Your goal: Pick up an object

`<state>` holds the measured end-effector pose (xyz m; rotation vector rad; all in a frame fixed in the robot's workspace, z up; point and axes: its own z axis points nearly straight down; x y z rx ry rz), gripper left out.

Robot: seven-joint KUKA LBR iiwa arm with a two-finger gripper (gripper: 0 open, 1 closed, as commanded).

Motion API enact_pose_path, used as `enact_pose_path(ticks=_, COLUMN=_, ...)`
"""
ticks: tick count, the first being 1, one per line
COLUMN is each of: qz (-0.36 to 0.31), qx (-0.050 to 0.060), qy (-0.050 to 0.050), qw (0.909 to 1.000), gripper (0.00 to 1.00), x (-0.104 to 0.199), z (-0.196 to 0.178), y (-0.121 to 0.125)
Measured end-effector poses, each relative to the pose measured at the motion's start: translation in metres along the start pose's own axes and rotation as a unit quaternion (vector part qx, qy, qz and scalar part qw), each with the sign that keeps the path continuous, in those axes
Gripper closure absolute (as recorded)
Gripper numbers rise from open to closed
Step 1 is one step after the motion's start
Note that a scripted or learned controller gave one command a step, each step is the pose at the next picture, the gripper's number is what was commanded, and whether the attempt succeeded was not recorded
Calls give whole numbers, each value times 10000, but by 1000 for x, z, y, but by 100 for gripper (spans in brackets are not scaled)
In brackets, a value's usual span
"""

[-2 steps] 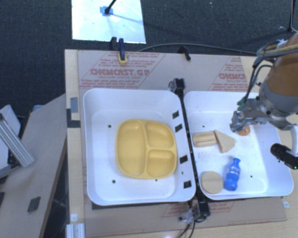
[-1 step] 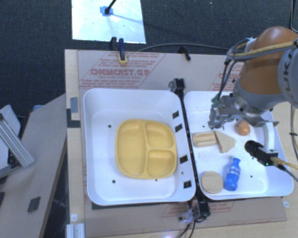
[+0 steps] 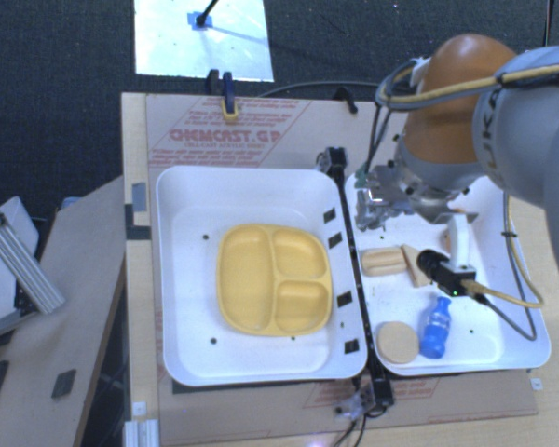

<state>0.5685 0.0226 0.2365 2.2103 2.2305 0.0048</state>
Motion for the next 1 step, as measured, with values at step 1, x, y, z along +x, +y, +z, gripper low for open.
enact_pose_path(ticks=1, qz=7, qx=3, qy=2, qw=10000, gripper=100, x=52, z=-7, y=3)
